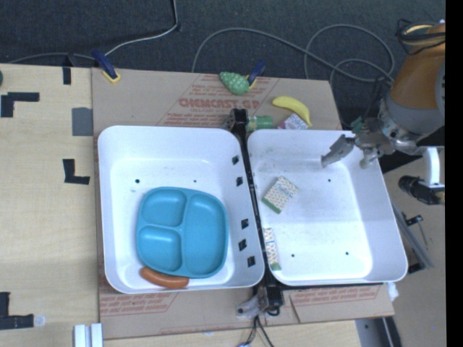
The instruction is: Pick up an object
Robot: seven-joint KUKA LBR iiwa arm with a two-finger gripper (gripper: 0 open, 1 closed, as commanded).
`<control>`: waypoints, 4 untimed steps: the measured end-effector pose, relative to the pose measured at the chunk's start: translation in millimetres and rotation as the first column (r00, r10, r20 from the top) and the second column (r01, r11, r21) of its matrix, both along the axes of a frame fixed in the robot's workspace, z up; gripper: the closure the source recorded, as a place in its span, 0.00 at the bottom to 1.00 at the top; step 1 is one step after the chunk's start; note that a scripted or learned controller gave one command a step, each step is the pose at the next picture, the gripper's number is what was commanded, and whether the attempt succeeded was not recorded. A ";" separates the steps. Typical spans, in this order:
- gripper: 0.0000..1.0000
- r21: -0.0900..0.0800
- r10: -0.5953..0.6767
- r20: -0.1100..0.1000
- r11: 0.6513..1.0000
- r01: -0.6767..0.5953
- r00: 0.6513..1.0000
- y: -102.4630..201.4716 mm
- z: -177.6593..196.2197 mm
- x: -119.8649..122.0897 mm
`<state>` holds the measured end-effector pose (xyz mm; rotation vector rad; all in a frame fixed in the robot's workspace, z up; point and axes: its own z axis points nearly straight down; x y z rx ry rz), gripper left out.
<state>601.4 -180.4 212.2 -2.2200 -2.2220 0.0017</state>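
Observation:
A small patterned packet [280, 193] with a green edge lies in the right bin [376, 230], left of its middle. A second, narrower patterned packet [270, 246] rests against the same bin's left wall. In the left bin [119, 157] sits a blue divided plate [182, 230] with an orange sausage [164, 277] at its lower edge. My gripper [351, 155] hangs over the right bin's upper right part, fingers spread open with nothing between them. It is well right of and above the packet.
A yellow banana [292, 108], a green toy [234, 82] and a small pink-and-white item [294, 123] lie on the cardboard behind the bins. Cables run across the dark floor at the top. The arm [419, 85] enters from the right.

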 end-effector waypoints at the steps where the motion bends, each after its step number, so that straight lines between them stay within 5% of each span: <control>1: 0.00 0.002 0.001 -0.002 1.000 -0.001 1.000 86.9 -59.2 5.7; 2: 0.00 -0.001 0.001 0.003 1.000 -0.001 1.000 83.1 -126.1 26.6; 3: 0.00 -0.002 0.001 0.006 1.000 -0.001 1.000 84.5 -125.8 7.0; 4: 1.00 -0.003 0.001 0.006 1.000 -0.001 1.000 84.4 -116.1 7.1</control>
